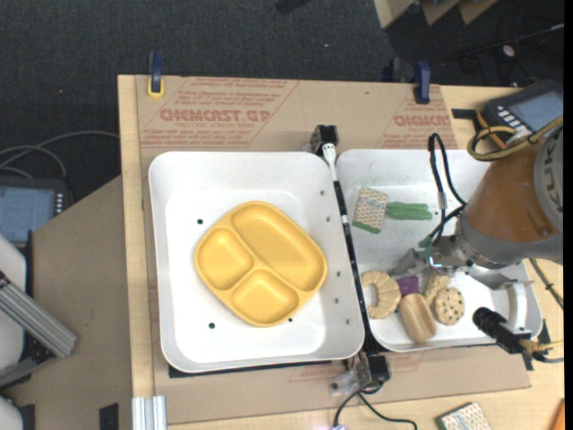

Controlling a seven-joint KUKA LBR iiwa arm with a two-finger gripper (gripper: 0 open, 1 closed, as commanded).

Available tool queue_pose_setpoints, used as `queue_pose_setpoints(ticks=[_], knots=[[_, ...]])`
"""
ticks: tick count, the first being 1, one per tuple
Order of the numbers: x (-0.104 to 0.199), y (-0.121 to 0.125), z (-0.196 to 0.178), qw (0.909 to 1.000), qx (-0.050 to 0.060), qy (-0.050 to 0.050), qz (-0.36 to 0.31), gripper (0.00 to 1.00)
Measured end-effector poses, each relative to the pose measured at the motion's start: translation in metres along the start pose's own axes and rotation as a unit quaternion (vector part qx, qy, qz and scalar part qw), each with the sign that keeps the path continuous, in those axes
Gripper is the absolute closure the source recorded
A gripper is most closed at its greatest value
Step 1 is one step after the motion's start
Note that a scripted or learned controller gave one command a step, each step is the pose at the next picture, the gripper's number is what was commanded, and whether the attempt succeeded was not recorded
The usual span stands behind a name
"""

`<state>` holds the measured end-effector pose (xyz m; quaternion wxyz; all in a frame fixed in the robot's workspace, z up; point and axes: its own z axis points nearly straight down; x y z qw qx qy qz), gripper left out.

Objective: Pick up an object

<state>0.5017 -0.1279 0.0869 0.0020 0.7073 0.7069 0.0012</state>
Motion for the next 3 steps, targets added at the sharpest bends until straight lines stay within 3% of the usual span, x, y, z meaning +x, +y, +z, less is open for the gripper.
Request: queue_pose_setpoints(ticks=[1,2,3], knots=[[-0.001,0.002,-0.01,1.0,-0.002,0.0,0.0,1.0],[-0.004,-0.018,-0.071,1.0,-0.001,-0.001,0.0,1.0],[-0.004,-0.018,-0.067,1.0,0.001,0.0,0.0,0.0]])
